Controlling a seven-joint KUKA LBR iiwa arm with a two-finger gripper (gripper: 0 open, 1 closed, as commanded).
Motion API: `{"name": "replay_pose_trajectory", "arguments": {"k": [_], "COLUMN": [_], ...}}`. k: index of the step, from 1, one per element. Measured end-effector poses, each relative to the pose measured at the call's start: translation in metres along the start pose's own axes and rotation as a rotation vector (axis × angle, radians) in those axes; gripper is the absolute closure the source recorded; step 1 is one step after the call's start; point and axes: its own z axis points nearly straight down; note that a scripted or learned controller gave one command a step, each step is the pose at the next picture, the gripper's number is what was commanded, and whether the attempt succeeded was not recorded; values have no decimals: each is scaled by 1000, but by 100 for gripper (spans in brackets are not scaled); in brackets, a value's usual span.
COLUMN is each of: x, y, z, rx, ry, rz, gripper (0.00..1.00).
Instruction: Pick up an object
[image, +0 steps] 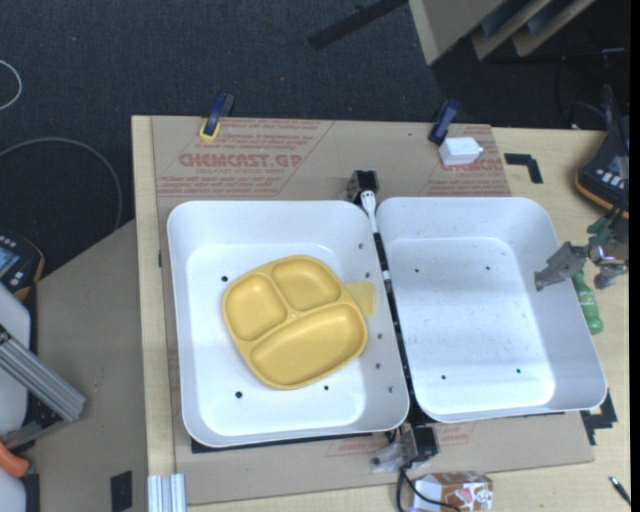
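- A yellow divided plate (294, 320) is seen in the left bin (190, 300).
- "CHEMCAST GP" is printed on the board (250, 158).
- The gripper (560, 268) is placed at the right bin (470, 400) edge; its state cannot be told.

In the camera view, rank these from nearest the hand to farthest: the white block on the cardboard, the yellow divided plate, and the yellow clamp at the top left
From the hand at the right bin's edge:
1. White block, upper right on the cardboard.
2. Yellow divided plate, in the left bin.
3. Yellow clamp, top left.

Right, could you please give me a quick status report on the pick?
Gripper at right bin's right wall, nothing visibly held. Yellow divided plate in left bin, untouched. Nothing on the plate.
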Motion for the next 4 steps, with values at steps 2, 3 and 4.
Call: {"name": "replay_pose_trajectory", "arguments": {"k": [2, 3, 4], "x": [-9, -7, 0], "y": [-25, -24, -26], "z": [-264, -271, -156], "rx": [-11, -7, 12], "ry": [-6, -5, 4], "rz": [4, -1, 1], "gripper": [0, 100, 100]}}
